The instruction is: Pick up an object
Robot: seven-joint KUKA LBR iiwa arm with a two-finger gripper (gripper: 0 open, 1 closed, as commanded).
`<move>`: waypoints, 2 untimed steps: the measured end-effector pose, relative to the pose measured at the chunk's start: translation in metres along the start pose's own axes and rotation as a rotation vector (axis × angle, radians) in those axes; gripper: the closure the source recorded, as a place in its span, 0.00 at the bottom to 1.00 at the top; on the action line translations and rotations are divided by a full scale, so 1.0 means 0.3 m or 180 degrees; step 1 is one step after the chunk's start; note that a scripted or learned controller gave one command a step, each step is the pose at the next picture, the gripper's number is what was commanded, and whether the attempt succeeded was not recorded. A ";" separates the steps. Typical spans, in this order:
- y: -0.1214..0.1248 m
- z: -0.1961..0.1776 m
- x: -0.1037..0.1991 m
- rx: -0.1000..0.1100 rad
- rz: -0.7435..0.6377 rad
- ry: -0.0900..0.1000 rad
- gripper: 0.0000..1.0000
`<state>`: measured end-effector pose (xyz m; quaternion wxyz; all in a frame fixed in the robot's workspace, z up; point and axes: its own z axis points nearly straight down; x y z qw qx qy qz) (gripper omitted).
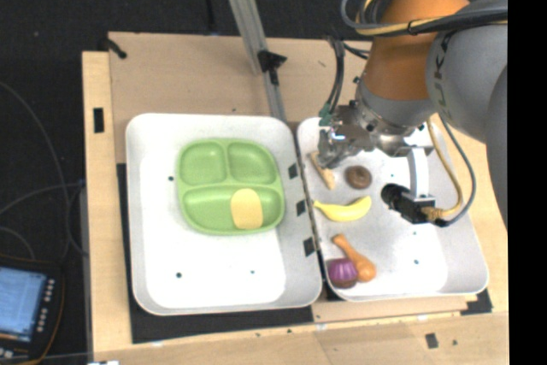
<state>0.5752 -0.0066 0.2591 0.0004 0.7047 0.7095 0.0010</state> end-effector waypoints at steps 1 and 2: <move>0.043 0.047 0.156 0.0004 0.0003 -0.0002 1.00; 0.105 0.086 0.308 0.0003 0.0002 -0.0004 1.00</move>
